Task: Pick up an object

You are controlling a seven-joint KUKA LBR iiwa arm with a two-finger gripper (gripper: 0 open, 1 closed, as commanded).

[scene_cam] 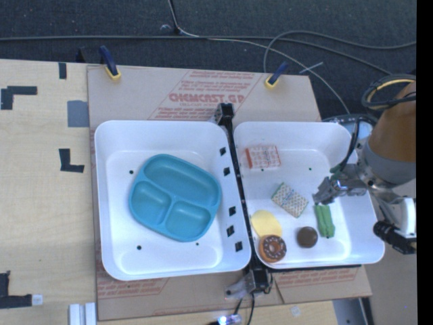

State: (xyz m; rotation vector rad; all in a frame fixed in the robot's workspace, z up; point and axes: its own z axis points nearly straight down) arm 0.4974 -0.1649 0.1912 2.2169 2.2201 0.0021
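Note:
The right bin [308,135] holds a red-and-white packet [262,157], a patterned green-white square [289,200], a green stick-shaped toy [325,220], a brown ball [307,237], a yellow piece [266,222] and a chocolate donut [272,248]. My gripper [325,191] hangs over the bin's right side, just above the green stick's top end and right of the patterned square. Nothing shows between its fingers.
The left bin [111,141] holds a blue divided plate [175,196]. A black divider [233,181] runs between the bins. Cables [298,46] loop over the dark floor behind the bench. The arm's orange band [396,131] sits at the right edge.

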